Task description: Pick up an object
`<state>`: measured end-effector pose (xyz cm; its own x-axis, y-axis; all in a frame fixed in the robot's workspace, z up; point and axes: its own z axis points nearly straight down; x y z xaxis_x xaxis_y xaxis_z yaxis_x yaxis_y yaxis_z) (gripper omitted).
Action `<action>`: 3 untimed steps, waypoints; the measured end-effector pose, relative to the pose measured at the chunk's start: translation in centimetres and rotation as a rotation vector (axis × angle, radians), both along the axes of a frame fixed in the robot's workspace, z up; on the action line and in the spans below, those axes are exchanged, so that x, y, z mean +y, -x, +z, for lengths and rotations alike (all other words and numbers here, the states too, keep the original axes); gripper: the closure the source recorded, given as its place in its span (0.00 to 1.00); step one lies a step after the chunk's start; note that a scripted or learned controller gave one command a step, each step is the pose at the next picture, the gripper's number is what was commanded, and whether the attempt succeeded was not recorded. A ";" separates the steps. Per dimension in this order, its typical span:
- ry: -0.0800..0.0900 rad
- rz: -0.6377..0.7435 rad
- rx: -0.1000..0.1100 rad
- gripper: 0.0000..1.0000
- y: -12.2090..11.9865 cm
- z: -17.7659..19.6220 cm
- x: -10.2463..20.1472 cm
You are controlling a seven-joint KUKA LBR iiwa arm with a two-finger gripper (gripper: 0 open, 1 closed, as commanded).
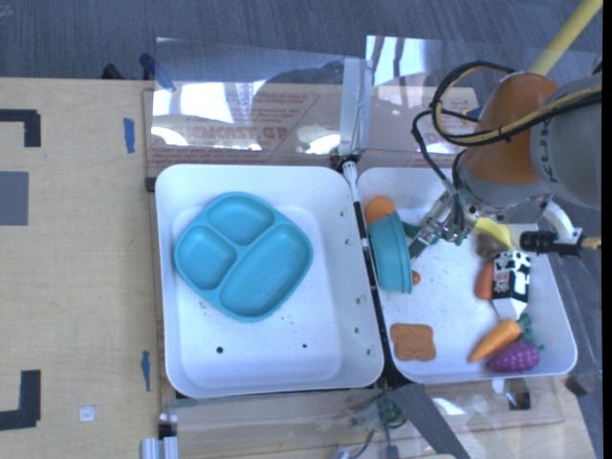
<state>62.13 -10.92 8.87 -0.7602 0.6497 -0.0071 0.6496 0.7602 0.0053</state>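
My gripper (426, 237) is low over the left part of the right bin (555, 352), its tip right beside the rim of a teal bowl (388, 252). The bowl lies on its side against the bin's left wall. An orange ball-like thing (380, 207) sits just behind the bowl. Farther right lie a yellow banana (493, 230), a red-brown piece (486, 281), a black-and-white item (517, 277), a carrot (495, 338) and purple grapes (516, 357). A brown biscuit-like slab (413, 341) rests near the front.
The left bin (316, 347) holds a blue divided plate (243, 254). A clear plastic screen (249, 113) stands behind both bins. The arm's grey body and orange band (512, 127) hang over the right bin's back right corner.
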 end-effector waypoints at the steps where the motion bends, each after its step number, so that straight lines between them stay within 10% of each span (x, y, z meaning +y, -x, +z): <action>1: 0.002 -0.090 0.000 0.00 -0.9 -0.1 -6.8; 2: -0.001 -0.121 0.000 0.00 2.4 0.0 -0.2; 3: 0.003 0.009 -0.001 0.00 -2.7 0.0 0.6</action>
<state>64.88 -10.35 8.83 -0.7659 0.6429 -0.0097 0.6429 0.7659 0.0032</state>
